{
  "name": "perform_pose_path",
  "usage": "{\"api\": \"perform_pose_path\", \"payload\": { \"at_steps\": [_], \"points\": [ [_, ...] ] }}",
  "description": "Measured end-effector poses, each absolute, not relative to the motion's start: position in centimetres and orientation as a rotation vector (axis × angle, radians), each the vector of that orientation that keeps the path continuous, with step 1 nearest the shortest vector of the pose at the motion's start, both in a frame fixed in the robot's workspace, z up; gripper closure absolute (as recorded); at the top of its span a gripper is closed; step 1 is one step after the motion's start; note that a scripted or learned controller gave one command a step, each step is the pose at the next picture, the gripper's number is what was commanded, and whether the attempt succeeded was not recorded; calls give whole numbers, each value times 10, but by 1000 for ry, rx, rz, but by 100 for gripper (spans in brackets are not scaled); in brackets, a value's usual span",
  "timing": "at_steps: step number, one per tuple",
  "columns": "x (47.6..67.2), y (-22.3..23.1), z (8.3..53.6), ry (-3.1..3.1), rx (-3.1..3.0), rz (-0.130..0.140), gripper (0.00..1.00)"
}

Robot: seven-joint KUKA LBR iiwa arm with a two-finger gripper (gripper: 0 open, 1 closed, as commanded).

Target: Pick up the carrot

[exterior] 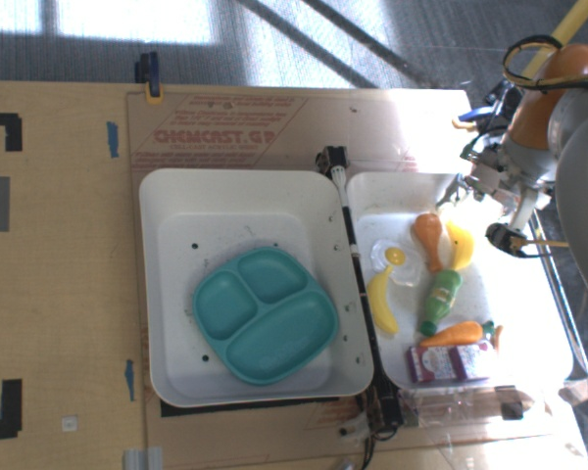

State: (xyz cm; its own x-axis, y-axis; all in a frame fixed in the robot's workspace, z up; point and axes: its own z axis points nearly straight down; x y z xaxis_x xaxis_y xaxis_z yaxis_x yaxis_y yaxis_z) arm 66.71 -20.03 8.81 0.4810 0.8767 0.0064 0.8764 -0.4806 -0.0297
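Whether the end effector (pixel 475 179) is wide or narrow, I cannot tell; it hovers over the right bin's (pixel 559 331) far edge. Carrot (pixel 454 335) lies near the front, beside a purple packet (pixel 443 363); probably light, stiff, smooth, best pinched mid-body.

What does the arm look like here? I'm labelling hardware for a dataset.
The arm is grey with an orange band above the wrist. Black cables loop around the band, and small blue fittings sit beside it. The gripper end is pale metal with dark parts.
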Motion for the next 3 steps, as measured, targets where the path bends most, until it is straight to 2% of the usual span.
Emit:
{"api": "perform_pose_path", "payload": {
  "at_steps": [1, 2, 3],
  "points": [
    [614, -189, 88, -1936, -2475, -1, 0],
    [502, -146, 90, -2020, -2410, -9, 0],
    [591, -152, 224, -1975, -2457, -13, 0]
  ]
}}
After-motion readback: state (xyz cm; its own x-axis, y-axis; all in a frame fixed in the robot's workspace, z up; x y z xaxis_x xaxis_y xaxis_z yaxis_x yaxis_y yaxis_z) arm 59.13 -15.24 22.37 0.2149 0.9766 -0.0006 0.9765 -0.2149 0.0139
